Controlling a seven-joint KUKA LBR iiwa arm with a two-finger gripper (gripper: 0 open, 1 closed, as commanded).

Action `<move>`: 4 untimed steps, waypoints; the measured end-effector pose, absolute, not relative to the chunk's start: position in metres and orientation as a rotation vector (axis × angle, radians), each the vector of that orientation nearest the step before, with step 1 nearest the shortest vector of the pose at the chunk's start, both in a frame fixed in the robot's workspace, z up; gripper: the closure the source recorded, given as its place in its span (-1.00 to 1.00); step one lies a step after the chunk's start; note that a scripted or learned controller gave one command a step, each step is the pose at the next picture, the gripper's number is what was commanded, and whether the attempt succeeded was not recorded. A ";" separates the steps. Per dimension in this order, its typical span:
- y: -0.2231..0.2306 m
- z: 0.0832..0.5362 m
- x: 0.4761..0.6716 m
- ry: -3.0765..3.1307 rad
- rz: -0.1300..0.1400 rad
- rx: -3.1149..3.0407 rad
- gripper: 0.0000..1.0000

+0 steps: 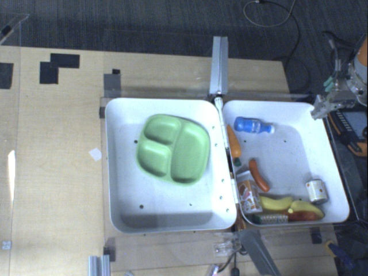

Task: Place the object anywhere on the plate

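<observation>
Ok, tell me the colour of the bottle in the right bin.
Blue, with a white band round it: the bottle lies on its side, seen in the camera view.

We see the arm [352, 73] cut off by the right edge, its gripper too small and blurred for us to read. In the right bin [299, 132], the small packet [248, 193] bears print too fine to make out.

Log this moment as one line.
hand: over right bin's far right corner | green plate: in left bin, bare | blue bottle, carrot, sausage, banana, can: in right bin | placed: not yet
</observation>
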State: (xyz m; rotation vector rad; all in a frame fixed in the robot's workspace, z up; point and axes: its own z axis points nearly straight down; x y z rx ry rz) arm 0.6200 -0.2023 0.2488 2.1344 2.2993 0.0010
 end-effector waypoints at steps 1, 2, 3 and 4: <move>-0.084 0.176 0.612 2.572 0.004 1.799 1.00; -0.066 0.187 0.638 2.519 0.007 1.866 1.00; -0.001 0.210 0.617 2.831 0.006 1.349 1.00; 0.062 0.185 0.590 2.974 0.005 0.999 1.00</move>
